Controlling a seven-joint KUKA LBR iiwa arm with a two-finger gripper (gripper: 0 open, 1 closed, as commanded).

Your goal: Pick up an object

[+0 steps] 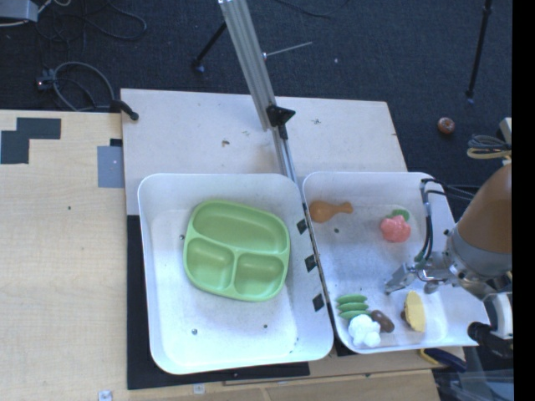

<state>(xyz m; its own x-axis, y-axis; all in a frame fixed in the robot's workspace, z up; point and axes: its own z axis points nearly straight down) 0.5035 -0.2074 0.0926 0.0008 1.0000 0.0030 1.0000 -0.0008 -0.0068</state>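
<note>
My gripper (404, 283) hangs over the right part of the right bin (435, 337), open, with nothing between its fingers. A yellow object (414, 311) lies just below it on the bin floor. A red strawberry (395, 227) sits further back. An orange drumstick (328, 211) rests near the bin's back left. At the front lie a green pea pod (352, 305), a white piece (364, 331) and a small brown piece (384, 318), close together.
The left bin (159, 307) holds a green divided plate (236, 250). A grey metal bar (255, 65) slants down from the back to the wall between the bins. The arm's body (489, 224) covers the right bin's right edge.
</note>
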